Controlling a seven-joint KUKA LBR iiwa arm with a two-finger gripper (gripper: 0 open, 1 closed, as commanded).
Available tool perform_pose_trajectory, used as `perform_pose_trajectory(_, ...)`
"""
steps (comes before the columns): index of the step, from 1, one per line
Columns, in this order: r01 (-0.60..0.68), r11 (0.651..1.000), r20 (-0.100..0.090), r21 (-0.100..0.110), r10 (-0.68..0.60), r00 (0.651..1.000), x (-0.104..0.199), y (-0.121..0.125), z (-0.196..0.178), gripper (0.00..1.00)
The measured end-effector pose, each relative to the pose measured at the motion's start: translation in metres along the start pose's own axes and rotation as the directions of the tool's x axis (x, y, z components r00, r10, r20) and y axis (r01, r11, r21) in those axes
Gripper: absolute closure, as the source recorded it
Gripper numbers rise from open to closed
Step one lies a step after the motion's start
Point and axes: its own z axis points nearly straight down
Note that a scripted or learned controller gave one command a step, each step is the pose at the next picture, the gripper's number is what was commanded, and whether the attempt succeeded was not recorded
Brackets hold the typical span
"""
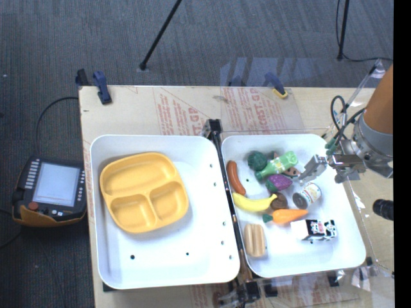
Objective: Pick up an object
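The right bin (347, 252) holds several toy foods: a brown sausage (236, 177), broccoli (258, 160), a green bottle (282, 163), a purple eggplant (279, 182), a banana (254, 203), a carrot (288, 216), a small tin can (309, 194), a black-and-white carton (320, 230) and a bread loaf (255, 239). My gripper (327, 170) hangs over the bin's upper right part, just above the tin can. Its fingers (313, 167) are spread apart, and nothing sits between them.
The left bin (128, 262) holds a yellow divided plate (144, 191). A control pendant (51, 191) lies on the floor to the left of the bench. Blue and yellow clamps (101, 85) grip the bench's far edge. Tripod legs (164, 24) stand behind.
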Motion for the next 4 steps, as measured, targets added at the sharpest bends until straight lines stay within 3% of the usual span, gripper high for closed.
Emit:
perform_pose_trajectory(1, 0.017, 1.0, 0.0, -0.006, -0.017, 1.0, -0.012, 0.032, 0.14, 0.0)
perform_pose_trajectory(2, -0.187, 0.982, -0.003, 0.003, 0.187, 0.982, 0.046, 0.11, 0.176, 0.0)
perform_pose_trajectory(3, -0.184, 0.983, 0.001, 0.024, 0.185, 0.983, 0.044, 0.106, 0.167, 1.0)
perform_pose_trajectory(4, -0.192, 0.981, -0.005, -0.009, 0.192, 0.981, 0.108, 0.112, 0.071, 1.0)
